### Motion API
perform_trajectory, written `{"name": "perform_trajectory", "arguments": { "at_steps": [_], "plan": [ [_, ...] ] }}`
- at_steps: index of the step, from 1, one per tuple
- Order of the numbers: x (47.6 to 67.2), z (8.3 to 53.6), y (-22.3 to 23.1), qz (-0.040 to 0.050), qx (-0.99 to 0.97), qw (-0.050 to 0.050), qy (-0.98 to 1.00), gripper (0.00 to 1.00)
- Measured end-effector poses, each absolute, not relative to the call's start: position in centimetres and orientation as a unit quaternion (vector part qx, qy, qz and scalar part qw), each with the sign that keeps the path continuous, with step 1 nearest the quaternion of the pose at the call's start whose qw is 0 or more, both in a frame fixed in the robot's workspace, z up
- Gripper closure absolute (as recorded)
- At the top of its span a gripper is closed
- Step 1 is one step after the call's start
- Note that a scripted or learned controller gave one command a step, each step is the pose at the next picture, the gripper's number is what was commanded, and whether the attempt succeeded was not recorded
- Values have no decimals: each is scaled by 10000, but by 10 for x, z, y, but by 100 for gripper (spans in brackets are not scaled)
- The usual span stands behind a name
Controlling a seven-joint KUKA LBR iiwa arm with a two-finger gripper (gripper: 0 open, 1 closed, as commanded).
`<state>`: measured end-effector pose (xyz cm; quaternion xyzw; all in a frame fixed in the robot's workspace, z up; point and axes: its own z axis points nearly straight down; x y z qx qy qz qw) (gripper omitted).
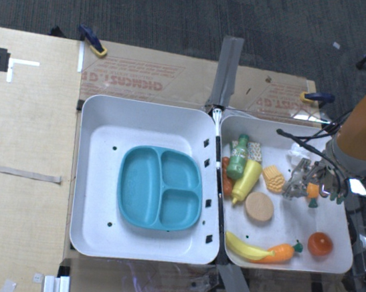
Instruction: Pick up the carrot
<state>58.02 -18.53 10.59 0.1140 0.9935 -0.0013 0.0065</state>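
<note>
Lying at the front edge of the right bin (335,264), the one carrot (281,252) touches one banana (247,248), with one tomato (320,244) near it. Farther back sit one green bottle (238,156), one yellow bottle (246,180), one corn cob (273,179) and one round cookie (259,207). The gripper (297,185) hangs above the bin's back, well apart from the carrot, its grasp impossible to tell; the left bin (90,183) holds one blue divided plate (161,188).

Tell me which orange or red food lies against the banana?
The carrot, touching the banana at the right bin's front; the tomato sits apart.
</note>
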Motion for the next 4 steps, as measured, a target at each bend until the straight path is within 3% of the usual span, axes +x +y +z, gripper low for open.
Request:
{"name": "perform_trajectory", "arguments": {
  "at_steps": [1,2,3,4],
  "plan": [
    [582,117,-185,-19,1131,93,9935,100],
    [528,103,-211,-8,112,23,9999,100],
    [496,93,-199,-6,-1169,21,9931,100],
    [496,93,-199,-6,-1172,22,9931,0]
  ]
}}
